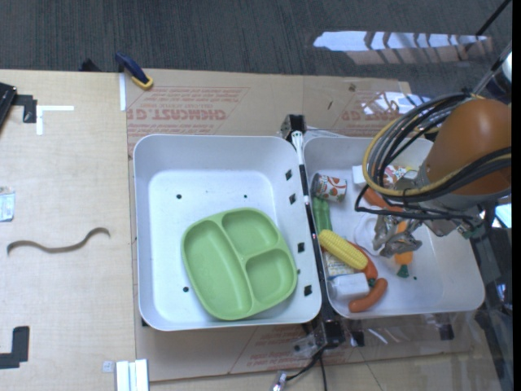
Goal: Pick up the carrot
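The arm reaches in from the right and its hand hangs low inside the right bin, so the step in hand looks like the descent or the closing on the target, not yet a lift; whether the hand is apart or together I cannot tell, since cables and the wrist hide it from above. The carrot seems to be the small orange piece just under and beside the hand, near the middle of the right bin, though only a scrap of it shows and I cannot tell whether it is touched; a second orange patch by the cables is too hidden to name. The next move, as I judge it, calls for a sure closing on that orange piece and then a straight lift, keeping clear of the corn cob and the sausage-shaped red piece lying to its left; a green vegetable and a small can sit nearer the bin's left wall. The left bin carries a green divided plate. As for writing: red lettering on the cardboard over the surface reads mirrored and I cannot make it out with confidence; the can's label is too small to read.
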`<action>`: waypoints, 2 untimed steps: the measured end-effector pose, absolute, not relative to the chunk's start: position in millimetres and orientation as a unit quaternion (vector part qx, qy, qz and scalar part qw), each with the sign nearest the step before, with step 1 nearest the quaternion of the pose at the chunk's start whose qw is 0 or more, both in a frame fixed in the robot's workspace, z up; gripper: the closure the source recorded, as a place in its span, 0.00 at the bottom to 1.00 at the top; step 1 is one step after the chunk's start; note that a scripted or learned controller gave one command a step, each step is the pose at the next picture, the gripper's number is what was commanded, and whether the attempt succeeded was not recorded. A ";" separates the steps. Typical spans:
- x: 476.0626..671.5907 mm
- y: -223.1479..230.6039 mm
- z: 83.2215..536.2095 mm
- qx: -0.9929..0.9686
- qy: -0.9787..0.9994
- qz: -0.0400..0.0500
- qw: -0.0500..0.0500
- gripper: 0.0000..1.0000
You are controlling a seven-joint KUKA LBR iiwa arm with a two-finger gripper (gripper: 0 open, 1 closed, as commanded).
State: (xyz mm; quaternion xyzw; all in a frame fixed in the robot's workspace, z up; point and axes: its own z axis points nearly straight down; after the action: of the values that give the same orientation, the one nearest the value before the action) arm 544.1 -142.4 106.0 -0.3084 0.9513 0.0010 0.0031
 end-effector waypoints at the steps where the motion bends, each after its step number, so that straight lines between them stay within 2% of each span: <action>1: 558.5 -66.0 207.2 -0.341 0.940 0.001 0.001 1.00; 2: 596.1 -22.2 234.7 -0.345 0.939 0.001 0.001 1.00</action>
State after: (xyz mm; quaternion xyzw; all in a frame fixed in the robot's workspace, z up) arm 596.1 -22.2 234.7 -0.3448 0.9387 0.0008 0.0011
